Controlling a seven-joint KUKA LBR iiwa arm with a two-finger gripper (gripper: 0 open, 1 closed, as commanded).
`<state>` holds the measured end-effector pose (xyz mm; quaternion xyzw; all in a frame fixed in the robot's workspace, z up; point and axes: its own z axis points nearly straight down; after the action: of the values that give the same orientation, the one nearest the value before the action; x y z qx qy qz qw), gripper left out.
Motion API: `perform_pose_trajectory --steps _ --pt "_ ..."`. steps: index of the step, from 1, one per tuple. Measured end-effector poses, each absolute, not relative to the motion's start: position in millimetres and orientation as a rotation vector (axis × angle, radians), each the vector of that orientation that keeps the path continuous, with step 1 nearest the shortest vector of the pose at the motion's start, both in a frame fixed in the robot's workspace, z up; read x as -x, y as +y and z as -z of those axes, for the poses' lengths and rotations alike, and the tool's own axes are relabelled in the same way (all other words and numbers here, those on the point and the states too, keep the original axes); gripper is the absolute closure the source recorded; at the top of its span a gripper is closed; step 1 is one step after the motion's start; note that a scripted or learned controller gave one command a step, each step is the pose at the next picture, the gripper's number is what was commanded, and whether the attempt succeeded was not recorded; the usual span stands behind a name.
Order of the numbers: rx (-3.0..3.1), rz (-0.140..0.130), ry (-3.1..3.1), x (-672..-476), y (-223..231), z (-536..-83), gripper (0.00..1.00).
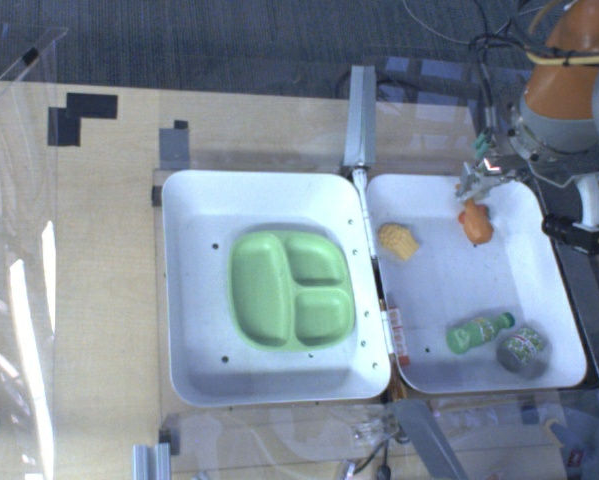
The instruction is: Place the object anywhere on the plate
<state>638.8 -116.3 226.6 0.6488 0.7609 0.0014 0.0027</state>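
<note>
The tool (476, 183) is hanging over the far edge of the right bin (569, 298), reaching in from the right beneath the arm's orange band; whether it is grasping anything cannot be told. An orange object (476, 225) is sitting just beneath it, near the bin's far wall. A yellow item (399, 240), green bottle (478, 332) and grey can (522, 349) are lying apart on the floor. The green plate (291, 288) is waiting mid-floor in the left bin (189, 268) on the counter (89, 298).
</note>
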Motion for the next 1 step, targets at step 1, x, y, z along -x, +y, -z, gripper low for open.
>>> perform_pose_trajectory --steps 1 --pt "-1.935 -0.003 2.472 -598.3 -55.2 -203.1 1.0"
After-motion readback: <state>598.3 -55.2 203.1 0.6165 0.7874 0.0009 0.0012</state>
